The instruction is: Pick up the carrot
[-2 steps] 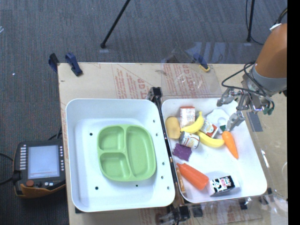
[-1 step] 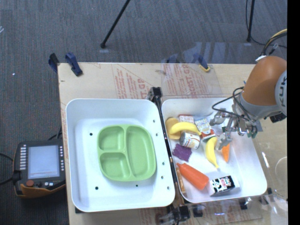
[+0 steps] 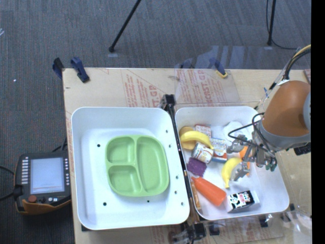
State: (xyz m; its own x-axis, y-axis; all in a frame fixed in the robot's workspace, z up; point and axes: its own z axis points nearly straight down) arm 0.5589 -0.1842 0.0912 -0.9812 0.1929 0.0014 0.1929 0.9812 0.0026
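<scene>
The carrot (image 3: 209, 191) is an orange, tapered piece lying at the front of the right bin (image 3: 277, 197), its thick end pointing toward the bin's left wall. My gripper (image 3: 245, 160) hangs low over the right half of the same bin, below the orange band of the arm (image 3: 287, 113). It is up and to the right of the carrot, apart from it, right beside a small yellow banana (image 3: 229, 171). Nothing shows as held.
Around the carrot lie a black-and-white milk carton (image 3: 239, 200), a purple piece (image 3: 196, 166), a small can (image 3: 202, 153), a larger banana (image 3: 195, 138) and some packets (image 3: 219, 147). A green divided plate (image 3: 137, 165) sits in the left bin (image 3: 86, 187).
</scene>
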